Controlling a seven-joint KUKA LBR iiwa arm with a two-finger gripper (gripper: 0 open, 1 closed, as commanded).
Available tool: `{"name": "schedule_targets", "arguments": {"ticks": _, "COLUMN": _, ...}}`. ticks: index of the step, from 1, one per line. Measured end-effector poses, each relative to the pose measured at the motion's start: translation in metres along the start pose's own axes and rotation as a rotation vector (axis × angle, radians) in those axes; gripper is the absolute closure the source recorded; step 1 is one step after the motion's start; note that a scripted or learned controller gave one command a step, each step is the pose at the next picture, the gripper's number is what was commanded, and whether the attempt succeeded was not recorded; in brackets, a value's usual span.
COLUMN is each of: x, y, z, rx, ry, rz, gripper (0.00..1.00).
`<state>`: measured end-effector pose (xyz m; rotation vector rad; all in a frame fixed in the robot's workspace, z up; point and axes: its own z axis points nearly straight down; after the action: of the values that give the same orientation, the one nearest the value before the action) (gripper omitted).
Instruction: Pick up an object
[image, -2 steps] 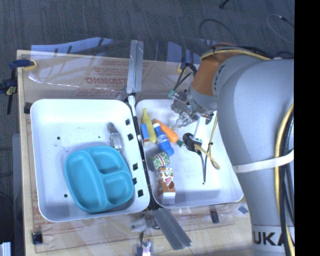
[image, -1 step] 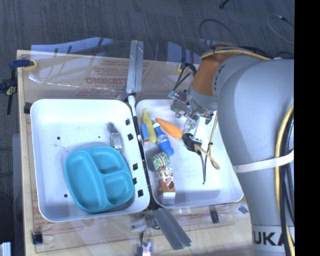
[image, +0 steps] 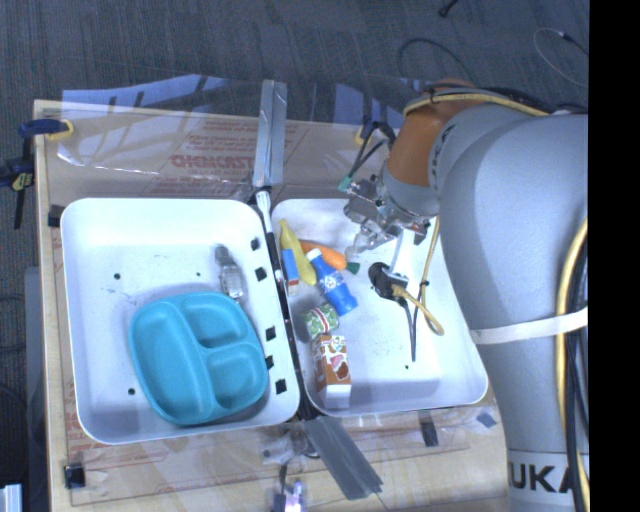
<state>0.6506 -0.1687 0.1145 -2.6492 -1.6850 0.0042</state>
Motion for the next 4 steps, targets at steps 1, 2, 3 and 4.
{"name": "schedule_targets", "arguments": {"ticks": 1, "x": 0.001, "y": 0.0, "z": 0.0, "rx": 0.001, "ry": 0.0, "rz": -0.002, "gripper": 0.0}}
{"name": "schedule_targets", "arguments": {"ticks": 2, "x": -0.036, "y": -0.062, "z": 0.023, "rx": 0.001, "ry": 0.0, "rz": -0.002, "gripper": 0.0}}
{"name": "schedule_targets", "arguments": {"ticks": 3, "x": 0.037, "y": -0.01, "z": 0.022, "rx": -0.002, "ry": 0.002, "rz": -0.055, "gripper": 0.0}}
{"name": "schedule_targets", "arguments": {"ticks": 4, "x": 0.038, "y": -0.01, "z": 0.011, "rx": 0.0, "ry": 0.001, "rz": -0.064, "gripper": 1.0}}
